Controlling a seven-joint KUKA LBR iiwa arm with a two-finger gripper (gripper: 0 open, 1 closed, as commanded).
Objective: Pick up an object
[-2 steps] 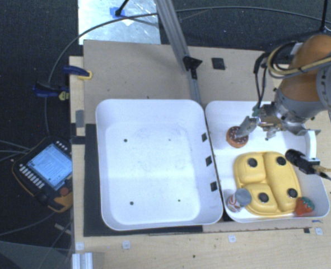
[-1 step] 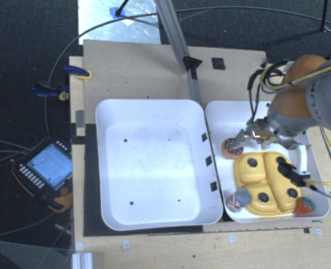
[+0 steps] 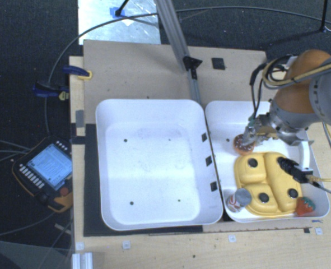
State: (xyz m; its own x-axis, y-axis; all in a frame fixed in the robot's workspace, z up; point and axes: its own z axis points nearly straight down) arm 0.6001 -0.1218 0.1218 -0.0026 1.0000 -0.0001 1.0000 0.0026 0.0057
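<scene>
The right bin [image 3: 221, 116] holds a big yellow toy [image 3: 266, 184] with black dots, a small brown round object [image 3: 243, 145] with a pale middle, a grey disc [image 3: 242, 196] on a small pinkish item at the front left, and a red strawberry-like piece [image 3: 306, 205] at the front right. My gripper [image 3: 251, 134] comes in from the right and hangs low just over the brown round object, right behind the yellow toy. Nothing shows between its fingers.
The left bin [image 3: 148, 161] lies beside the right one, sharing a middle rim. A metal pole [image 3: 176, 32] slants across the back of the bench. Cables trail off the arm over the right bin's right side. A teach pendant [image 3: 46, 172] lies off the bench at left.
</scene>
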